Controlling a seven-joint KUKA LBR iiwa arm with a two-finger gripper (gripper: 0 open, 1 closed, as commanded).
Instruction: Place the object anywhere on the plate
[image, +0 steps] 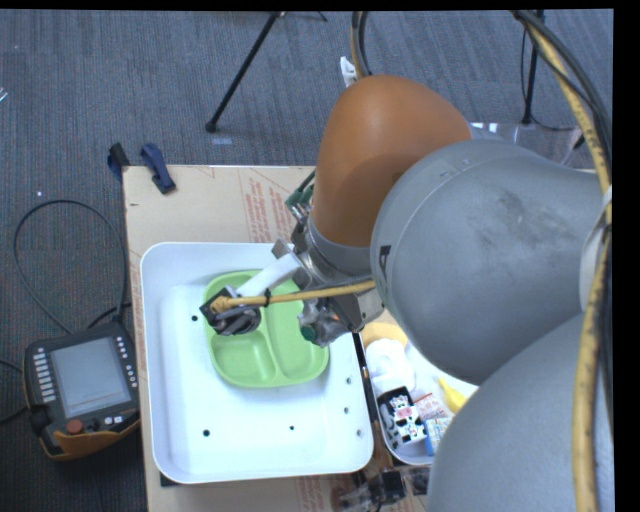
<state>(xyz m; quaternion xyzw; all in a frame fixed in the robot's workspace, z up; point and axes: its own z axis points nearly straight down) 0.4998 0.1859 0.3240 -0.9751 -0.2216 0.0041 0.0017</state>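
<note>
Grey arm (480, 260) over green plate (270, 365) in white bin (250, 440); gripper (318, 325) state beyond telling.

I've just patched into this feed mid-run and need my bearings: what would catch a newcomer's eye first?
The huge grey arm with its orange band dominates the centre and right, reaching in over the left white bin. Beneath its wrist, a green divided plate lies in that bin. Just right of the bin sits a jumble of small items, partly hidden by the arm, and a teach pendant lies on the carpet at far left.
</note>
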